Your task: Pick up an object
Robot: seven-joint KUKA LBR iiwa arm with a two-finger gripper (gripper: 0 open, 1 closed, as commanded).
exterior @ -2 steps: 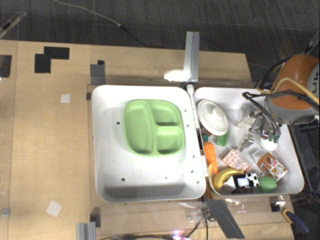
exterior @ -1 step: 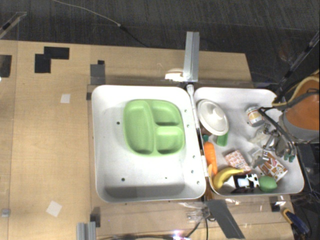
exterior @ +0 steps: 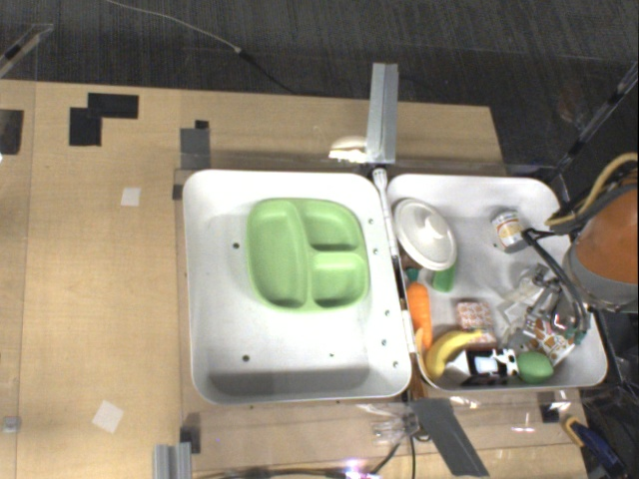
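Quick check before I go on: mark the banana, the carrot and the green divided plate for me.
banana [exterior: 446,347], camera view, middle of its yellow curve in the right bin.
carrot [exterior: 420,310], camera view, mid-length of its orange body, by the right bin's left wall.
green divided plate [exterior: 283,256], camera view, its large left compartment, in the left bin.

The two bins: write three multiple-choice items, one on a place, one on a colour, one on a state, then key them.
1. Where does the green divided tray lie?
A. left bin
B. right bin
C. on the bench

2. What colour is the carrot?
A. purple
B. orange
C. white

3. How does the white bowl sit?
A. upright
B. on its side
C. upside down

Key: 1 A, it rests in the left bin. 2 B, it lies orange beside the banana. 3 C, its base ring faces up.
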